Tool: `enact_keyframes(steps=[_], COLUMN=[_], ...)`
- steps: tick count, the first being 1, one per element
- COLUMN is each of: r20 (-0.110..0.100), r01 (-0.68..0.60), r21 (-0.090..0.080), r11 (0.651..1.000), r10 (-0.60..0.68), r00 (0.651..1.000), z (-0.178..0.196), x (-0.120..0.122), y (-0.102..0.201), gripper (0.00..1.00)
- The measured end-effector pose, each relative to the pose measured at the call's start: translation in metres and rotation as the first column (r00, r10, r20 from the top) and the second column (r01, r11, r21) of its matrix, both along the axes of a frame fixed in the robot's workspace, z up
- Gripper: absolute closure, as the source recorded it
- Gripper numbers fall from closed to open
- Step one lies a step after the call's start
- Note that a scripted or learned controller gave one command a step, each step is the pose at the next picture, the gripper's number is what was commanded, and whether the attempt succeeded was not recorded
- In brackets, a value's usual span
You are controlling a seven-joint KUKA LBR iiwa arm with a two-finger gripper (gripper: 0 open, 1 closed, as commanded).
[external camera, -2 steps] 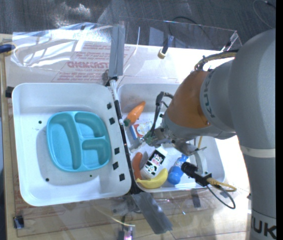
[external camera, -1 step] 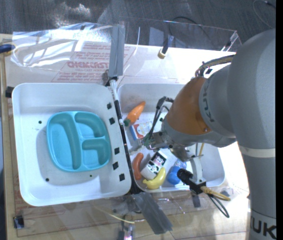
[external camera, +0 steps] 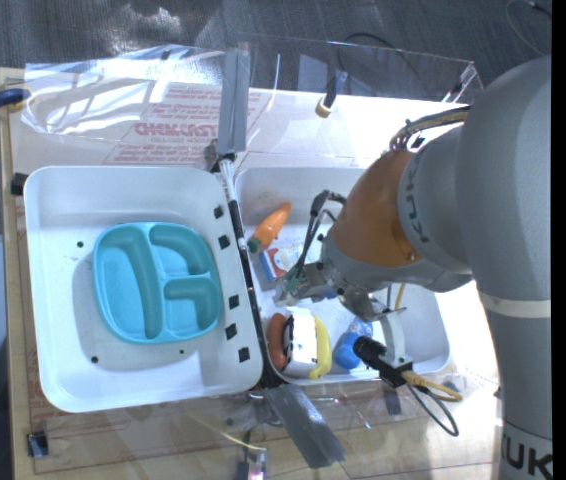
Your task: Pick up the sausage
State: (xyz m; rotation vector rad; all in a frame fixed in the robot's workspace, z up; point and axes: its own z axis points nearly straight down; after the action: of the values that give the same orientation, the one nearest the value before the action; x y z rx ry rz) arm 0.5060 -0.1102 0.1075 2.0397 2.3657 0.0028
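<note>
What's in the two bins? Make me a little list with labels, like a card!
left bin: holds a blue divided tray
right bin: holds toy food, with the arm reaching over it
carrot: orange, near the far left of the right bin
sausage: dark red, near corner by the divider
banana: yellow, right of the sausage
tool: low above the toys, holding nothing visible

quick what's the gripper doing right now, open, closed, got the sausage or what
Gripper: low in the right bin, near the sausage; whether it grips anything cannot be told from this view.
</note>
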Motion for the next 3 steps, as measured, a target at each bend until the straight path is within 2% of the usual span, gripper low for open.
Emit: enact_keyframes(steps=[1, 2, 3], r20=[0.002, 0.009, 0.008], r01=[0.006, -0.148, -0.224], r21=[-0.007, -0.018, -0.027], r11=[1.0, 0.989, 0.974], r10=[-0.006, 0.149, 0.224], r00=[1.0, 0.989, 0.975], z=[0.001, -0.008, -0.007], x=[0.0, -0.024, -0.023], y=[-0.005, -0.01, -0.008], gripper=[0.0, 0.0, 0.0])
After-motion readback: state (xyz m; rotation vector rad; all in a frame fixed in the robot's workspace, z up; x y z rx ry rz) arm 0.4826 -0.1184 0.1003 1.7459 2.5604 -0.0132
